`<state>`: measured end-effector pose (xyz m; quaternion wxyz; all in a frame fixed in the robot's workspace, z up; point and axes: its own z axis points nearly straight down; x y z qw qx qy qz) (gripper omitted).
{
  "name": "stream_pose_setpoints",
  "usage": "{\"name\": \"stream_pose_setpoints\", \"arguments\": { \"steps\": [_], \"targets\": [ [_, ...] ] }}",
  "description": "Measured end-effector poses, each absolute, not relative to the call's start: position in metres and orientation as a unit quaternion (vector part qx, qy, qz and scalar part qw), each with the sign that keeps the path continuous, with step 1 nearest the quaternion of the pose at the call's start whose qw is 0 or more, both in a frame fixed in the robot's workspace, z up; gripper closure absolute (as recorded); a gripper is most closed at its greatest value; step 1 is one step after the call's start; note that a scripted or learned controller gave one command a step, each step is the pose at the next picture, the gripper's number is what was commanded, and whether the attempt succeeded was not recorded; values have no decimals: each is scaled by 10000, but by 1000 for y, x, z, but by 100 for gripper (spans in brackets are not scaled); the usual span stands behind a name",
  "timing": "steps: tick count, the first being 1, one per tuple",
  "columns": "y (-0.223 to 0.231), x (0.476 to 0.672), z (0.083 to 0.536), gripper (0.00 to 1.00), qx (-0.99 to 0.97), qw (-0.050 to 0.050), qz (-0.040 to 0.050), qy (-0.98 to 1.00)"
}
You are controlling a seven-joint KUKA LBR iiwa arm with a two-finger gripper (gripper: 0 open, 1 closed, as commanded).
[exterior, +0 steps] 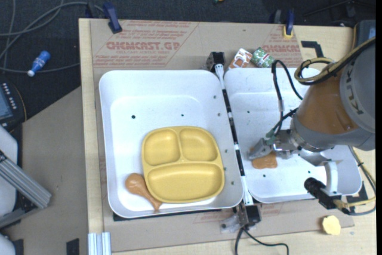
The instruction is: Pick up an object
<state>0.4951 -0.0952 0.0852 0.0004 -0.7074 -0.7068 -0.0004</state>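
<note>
Orange-brown toy food piece (pixel 264 162) lying just below gripper (pixel 267 149), perhaps touching; finger spread impossible to tell. Probably light, rigid plastic; best pinched across the middle.

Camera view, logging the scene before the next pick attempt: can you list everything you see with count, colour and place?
bins: two, white, side by side on the bench
divided plate: one, yellow, left bin
toy drumstick: one, tan, left bin, beside the plate's lower left edge
flat piece: one, orange-brown, right bin, at the tool
small packets: two, red-white and green, behind the right bin
yellow chunk: one, bench, lower right
blue bottle: one, floor, left
arm: one, grey and orange, from the right
tool: one, low over the right bin
</note>
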Motion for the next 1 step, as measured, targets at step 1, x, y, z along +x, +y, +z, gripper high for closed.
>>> {"name": "stream_pose_setpoints", "arguments": {
  "steps": [1],
  "targets": [
    [-93,505,84,0,-7067,-6,-3,-7075]
  ]
}}
